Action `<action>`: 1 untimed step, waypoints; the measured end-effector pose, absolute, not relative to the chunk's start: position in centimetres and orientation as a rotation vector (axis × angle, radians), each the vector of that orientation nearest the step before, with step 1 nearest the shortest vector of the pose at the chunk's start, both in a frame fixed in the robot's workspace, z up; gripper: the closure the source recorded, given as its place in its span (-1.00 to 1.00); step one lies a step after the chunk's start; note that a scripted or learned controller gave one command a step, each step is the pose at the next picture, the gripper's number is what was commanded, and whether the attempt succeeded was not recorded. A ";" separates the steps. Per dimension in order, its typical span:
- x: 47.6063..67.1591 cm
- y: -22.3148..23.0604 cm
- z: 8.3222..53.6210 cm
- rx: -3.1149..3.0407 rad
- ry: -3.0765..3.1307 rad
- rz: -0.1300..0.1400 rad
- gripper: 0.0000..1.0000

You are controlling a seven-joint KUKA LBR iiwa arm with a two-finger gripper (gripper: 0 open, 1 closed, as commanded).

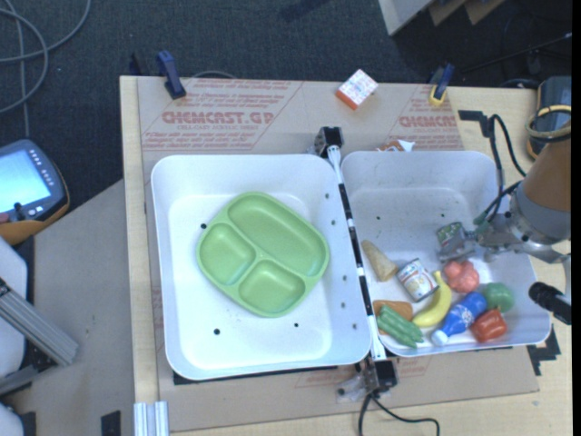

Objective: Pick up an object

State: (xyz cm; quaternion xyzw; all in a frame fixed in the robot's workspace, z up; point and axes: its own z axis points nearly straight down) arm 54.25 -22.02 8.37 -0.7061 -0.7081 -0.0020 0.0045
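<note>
On the counter [227,121] two white bins sit side by side. Left bin [177,243] carries a green divided plate [263,253], lying flat, its long axis running from upper left to lower right. Right bin [408,175] holds a cluster of small items in its lower half: a tan wedge [378,260] pointing toward the upper left; a small can [417,280] lying tilted; a banana [436,304], long axis lower left to upper right, curving upward at its right end; a green pod-shaped item [399,324] lying along the near wall, axis upper left to lower right; a blue bottle [458,317] with its white cap pointing lower left; a pinkish-red ball [461,275]; a green round item [497,294]; a red item [489,326]. Arm enters from the right; gripper [465,240] sits low over the right bin, just above the pinkish-red ball. State of the fingers cannot be determined. A small orange-and-white box [357,89] rests on the counter behind the bins.
</note>
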 end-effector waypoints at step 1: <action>66.4 -21.5 8.5 -2.201 -2.219 -0.009 -1.00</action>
